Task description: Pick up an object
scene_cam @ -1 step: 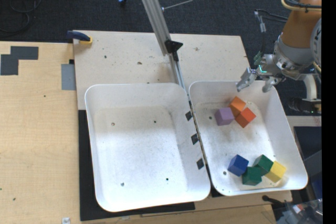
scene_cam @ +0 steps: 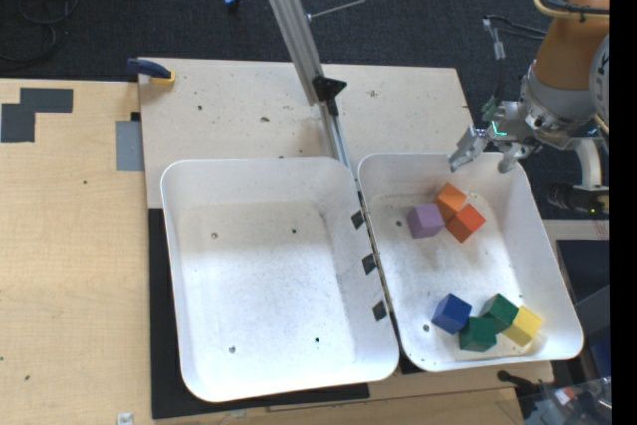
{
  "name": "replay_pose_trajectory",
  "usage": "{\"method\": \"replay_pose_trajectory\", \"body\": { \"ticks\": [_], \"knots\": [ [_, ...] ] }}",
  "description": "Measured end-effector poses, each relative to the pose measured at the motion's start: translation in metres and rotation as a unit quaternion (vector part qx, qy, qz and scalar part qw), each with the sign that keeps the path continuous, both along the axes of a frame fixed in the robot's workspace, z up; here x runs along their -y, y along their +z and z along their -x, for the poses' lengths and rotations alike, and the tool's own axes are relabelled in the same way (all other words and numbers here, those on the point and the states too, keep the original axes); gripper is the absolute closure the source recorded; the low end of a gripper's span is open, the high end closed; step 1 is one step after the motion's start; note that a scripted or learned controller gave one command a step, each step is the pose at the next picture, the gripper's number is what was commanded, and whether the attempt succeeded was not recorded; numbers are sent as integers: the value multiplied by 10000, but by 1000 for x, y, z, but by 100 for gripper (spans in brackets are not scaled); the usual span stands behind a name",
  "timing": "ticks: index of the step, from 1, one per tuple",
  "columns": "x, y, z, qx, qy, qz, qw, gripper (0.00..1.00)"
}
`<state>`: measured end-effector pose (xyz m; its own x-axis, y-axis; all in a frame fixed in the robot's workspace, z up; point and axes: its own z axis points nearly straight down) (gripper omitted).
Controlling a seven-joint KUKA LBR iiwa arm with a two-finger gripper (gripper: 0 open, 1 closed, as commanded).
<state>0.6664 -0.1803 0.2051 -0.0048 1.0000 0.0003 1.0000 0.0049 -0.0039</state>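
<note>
Hovering over the right bin point(scene_cam: 557, 244) — at its far rim — the gripper point(scene_cam: 490, 154) has its fingers spread apart, holding nothing. An orange block point(scene_cam: 451, 198) sits near below, touching a red one point(scene_cam: 465, 222).

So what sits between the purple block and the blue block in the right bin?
Nothing: between the purple block and the blue block, the camera view shows bare white floor of the right bin.

The bench point(scene_cam: 249, 109), a pale speckled board, stretches out left of the gripper point(scene_cam: 488, 152). Directly on it sit two shallow white bins side by side: the right bin point(scene_cam: 557, 284) just below the gripper, the left bin point(scene_cam: 199, 214) well to its left. A slanted metal rail point(scene_cam: 294, 15) rises up-left of it.
</note>
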Motion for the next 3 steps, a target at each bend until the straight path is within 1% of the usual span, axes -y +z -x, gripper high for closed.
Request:
{"method": "replay_pose_trajectory", "body": {
  "ticks": [2, 3],
  "knots": [
    [0, -88, 7, -15, -23, -4, 10000, 0],
    [-2, -115, 6, 8, -11, -10, 10000, 0]
  ]
}}
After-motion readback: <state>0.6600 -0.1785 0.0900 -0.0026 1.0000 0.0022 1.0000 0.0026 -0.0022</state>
